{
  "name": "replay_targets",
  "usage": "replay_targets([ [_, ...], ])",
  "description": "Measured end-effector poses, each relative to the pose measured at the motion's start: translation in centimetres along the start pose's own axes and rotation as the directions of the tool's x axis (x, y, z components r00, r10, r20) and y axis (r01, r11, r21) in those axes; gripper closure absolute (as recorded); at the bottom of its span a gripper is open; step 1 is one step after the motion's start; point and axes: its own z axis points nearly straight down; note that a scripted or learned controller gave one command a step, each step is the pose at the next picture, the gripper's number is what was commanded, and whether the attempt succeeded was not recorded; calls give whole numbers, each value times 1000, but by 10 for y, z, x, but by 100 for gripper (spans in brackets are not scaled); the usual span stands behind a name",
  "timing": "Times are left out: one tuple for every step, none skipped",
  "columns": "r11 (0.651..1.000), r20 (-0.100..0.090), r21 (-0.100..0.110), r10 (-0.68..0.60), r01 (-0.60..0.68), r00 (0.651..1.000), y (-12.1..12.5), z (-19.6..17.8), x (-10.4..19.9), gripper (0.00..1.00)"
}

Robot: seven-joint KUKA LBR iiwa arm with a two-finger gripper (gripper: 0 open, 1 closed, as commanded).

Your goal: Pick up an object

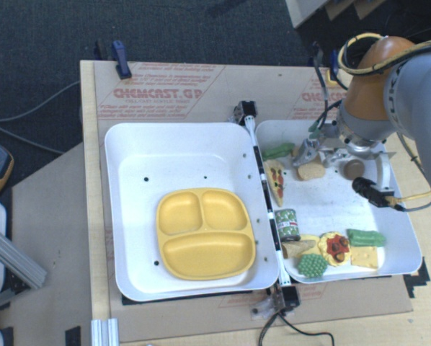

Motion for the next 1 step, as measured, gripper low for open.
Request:
replay_targets([
  [1000,-3,-1,-5,5,1000,-41,-94,65,100],
])
